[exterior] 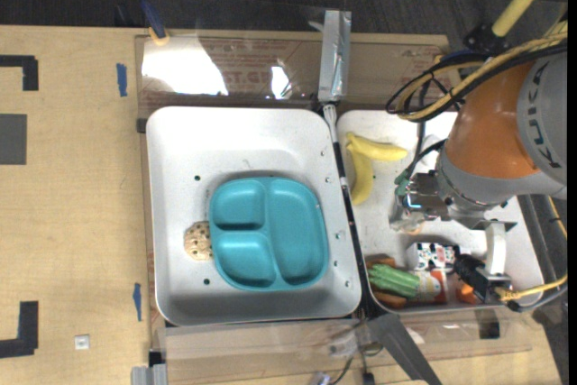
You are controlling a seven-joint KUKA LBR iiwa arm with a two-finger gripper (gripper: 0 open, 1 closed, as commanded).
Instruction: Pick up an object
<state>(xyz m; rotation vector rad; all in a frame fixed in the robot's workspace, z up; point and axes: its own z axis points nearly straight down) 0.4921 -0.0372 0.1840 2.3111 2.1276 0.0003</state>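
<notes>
Banana (364,160) lies in the right bin (389,123), near its left wall. The gripper (416,205) hangs beside it; its state cannot be told.

Yellow banana (365,160), curved, lying flat near the far left corner of the right bin (383,117). Green vegetable (395,279) and small mixed items, partly hidden, along its near edge.
</notes>
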